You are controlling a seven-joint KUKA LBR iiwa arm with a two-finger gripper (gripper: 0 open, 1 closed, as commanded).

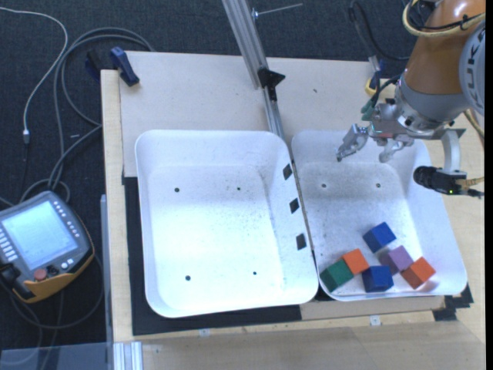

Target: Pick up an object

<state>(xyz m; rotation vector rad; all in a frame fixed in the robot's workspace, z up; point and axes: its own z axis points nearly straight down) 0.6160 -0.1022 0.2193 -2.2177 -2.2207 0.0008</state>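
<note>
Reaching for a block is the step in hand, and you are not there yet. Camera view: your hand [367,149] hangs over the far end of the right bin [339,210], fingers spread apart with nothing between them. The blocks sit bunched in that bin's near right corner, well apart from the hand.

To do it well, carry the hand toward the near corner first, then drop. Pick the blue block [379,236] at the far edge of the bunch; it looks to have the most free room around it, so the fingers can likely straddle it without nudging neighbours. Avoid the green block [336,274] and the orange block [355,261]; they touch each other and lie near the bin wall, where a finger could catch the rim. Turn the wrist so the fingers close across two flat faces, not across corners.

Counts: two blue blocks, the second blue block [377,278] lying at the near side; two orange, counting the other orange block [420,271] by the right wall; one green; one purple block [399,257] in the middle. Six blocks in all. Two white bins on the tabletop [192,91]; the left bin [154,160] holds none. One teach pendant [42,241] lies on the floor at left.
</note>
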